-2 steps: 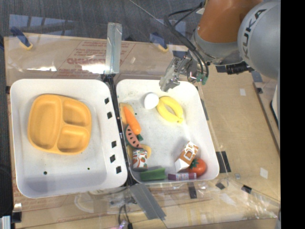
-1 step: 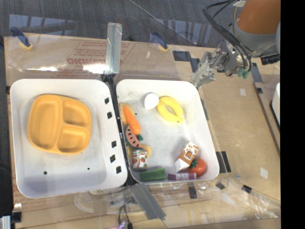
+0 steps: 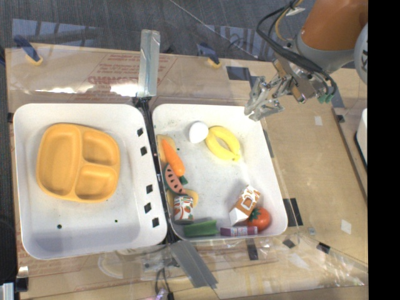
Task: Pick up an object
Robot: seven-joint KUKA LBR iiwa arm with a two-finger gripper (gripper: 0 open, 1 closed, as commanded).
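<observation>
The right bin (image 3: 270, 167) holds a yellow banana (image 3: 223, 142), a white egg (image 3: 198, 132), an orange carrot (image 3: 173, 157), a watermelon slice (image 3: 173, 180), a small can (image 3: 183, 207), a green piece (image 3: 200, 228), a purple marker (image 3: 238, 231), a small carton (image 3: 245, 204) and a red tomato (image 3: 260, 219). My gripper (image 3: 261, 107) hangs above the bin's far right corner, up and right of the banana. Its fingers stand apart with nothing between them.
The left bin (image 3: 25, 224) holds a yellow divided plate (image 3: 77, 161). A grey divider strip (image 3: 149, 64) rises at the back between the bins. The arm's orange band (image 3: 334, 11) and cables sit at the upper right. Brown bench surface lies right of the bins.
</observation>
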